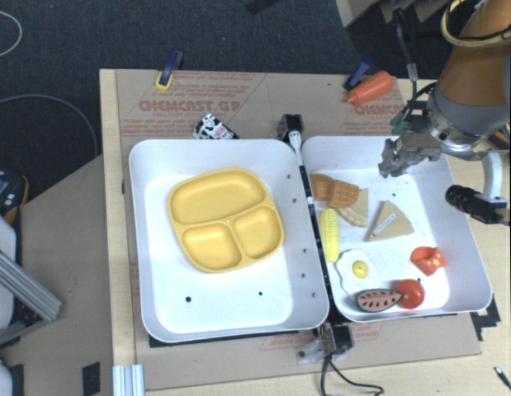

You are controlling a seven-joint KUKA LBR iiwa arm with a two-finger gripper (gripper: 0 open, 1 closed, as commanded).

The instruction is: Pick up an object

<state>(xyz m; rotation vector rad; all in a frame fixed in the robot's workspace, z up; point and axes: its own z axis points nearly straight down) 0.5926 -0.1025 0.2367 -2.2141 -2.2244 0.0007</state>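
Note:
My gripper (390, 167) hangs over the far part of the right bin (466, 254), above bare white floor, with nothing seen between its fingers. Below and left of it lie toy foods: a waffle-like brown piece (334, 191), a bread slice (355, 211), a corn cob (328, 233), a tan wedge (393, 221), a fried egg (357, 266), a red pepper (427, 260), a tomato (411, 292) and a watermelon slice (377, 300). The waffle is the nearest food to the gripper.
The left bin (156, 287) holds a yellow three-compartment plate (225, 219). On the bench beyond the bins lie a toy carrot (371, 88), a black-and-white toy (214, 128) and a blue-yellow clip (167, 71).

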